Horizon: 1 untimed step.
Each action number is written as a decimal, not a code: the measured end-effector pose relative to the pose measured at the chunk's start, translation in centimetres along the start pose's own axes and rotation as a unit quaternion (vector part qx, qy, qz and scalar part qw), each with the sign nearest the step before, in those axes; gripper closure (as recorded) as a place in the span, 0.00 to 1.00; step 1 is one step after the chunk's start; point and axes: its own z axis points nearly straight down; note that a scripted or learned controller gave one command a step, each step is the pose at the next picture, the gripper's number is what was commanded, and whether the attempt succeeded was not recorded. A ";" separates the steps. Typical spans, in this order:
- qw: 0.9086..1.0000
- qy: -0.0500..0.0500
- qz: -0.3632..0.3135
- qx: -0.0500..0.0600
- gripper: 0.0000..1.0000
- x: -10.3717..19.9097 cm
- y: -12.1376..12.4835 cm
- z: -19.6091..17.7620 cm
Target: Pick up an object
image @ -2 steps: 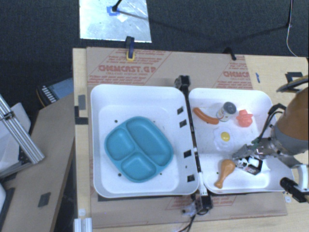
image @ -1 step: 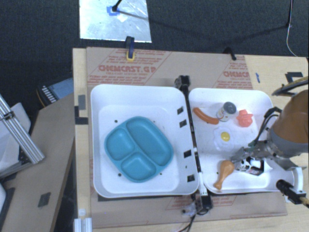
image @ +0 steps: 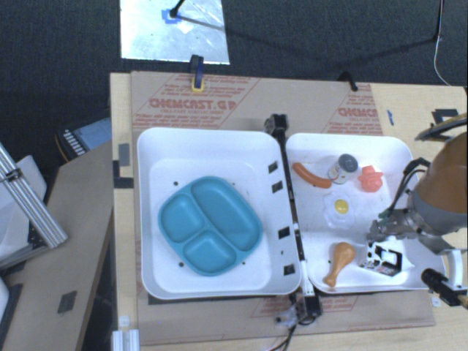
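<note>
The right bin (image: pixel 398 151) holds several toy foods. An orange sausage (image: pixel 311 175) lies at its back left, with a small grey-lidded jar (image: pixel 342 167) beside it and a pink-red piece (image: pixel 371 179) to the right. A fried egg (image: pixel 340 207) sits in the middle, and a tan chicken drumstick (image: pixel 338 262) lies near the front edge. My gripper (image: pixel 384 257) is low in the front right of this bin, just right of the drumstick and apart from it. The orange-banded wrist (image: pixel 442 189) rises above it.
The left bin (image: pixel 153 159) holds a blue three-compartment plate (image: pixel 210 225). A black divider clip strip (image: pixel 289 196) runs between the bins. Cardboard (image: pixel 219 101) lies under both bins, and a metal frame (image: pixel 29 203) stands at the far left.
</note>
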 end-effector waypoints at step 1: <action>1.000 -0.001 -0.002 0.000 1.00 0.3 0.5 -4.3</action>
